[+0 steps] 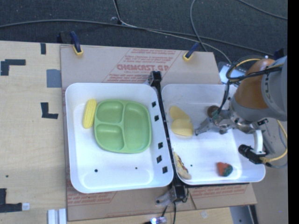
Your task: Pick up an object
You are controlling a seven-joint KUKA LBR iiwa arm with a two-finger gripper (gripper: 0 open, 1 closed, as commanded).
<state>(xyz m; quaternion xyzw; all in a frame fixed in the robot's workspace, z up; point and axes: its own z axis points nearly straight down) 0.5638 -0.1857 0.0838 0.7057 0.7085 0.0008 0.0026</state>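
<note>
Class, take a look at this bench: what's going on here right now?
A grey robot arm reaches in from the right over the right bin, with its gripper low beside a pale yellow piece of toy food. Nothing is seen between its fingers. A small red and green object lies near that bin's front right corner, and another item against its left wall. The left bin holds a green divided plate with a yellow corn cob beside it.

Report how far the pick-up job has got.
Done: nothing looks lifted yet; the yellow piece, the red and green item and the item by the divider all lie in the right bin. In hand: the hand sits beside the yellow piece. Left: grasp and lift.
</note>
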